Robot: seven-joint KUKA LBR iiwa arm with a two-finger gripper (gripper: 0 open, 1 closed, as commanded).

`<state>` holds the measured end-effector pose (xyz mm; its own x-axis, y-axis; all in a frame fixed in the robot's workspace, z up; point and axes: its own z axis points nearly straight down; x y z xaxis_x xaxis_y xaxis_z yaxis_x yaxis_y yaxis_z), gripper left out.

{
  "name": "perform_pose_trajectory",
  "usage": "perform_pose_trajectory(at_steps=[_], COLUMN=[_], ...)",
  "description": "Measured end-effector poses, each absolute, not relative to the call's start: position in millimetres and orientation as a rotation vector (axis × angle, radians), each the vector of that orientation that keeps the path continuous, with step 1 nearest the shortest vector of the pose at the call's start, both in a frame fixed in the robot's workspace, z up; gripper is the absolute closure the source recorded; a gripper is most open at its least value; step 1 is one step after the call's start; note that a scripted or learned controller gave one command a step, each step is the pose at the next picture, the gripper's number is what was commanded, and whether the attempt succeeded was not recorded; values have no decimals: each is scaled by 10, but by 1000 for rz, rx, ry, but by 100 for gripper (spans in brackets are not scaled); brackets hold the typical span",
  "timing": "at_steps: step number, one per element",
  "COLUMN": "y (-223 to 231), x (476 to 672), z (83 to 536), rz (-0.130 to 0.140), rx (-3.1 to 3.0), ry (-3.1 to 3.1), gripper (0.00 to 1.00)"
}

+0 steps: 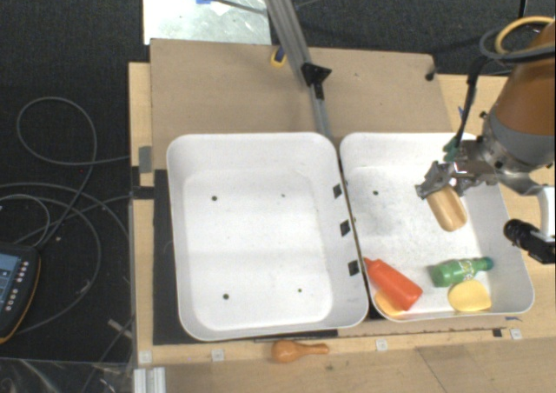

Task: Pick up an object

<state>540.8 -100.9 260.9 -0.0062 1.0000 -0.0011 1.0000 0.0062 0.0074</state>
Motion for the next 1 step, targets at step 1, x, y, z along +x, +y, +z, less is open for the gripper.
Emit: perform_pose_trajectory(at_steps=[1], y=[-470], x=[5642], z=[2659], rz=[7], rx=[2207], ry=[2232], gripper=[100])
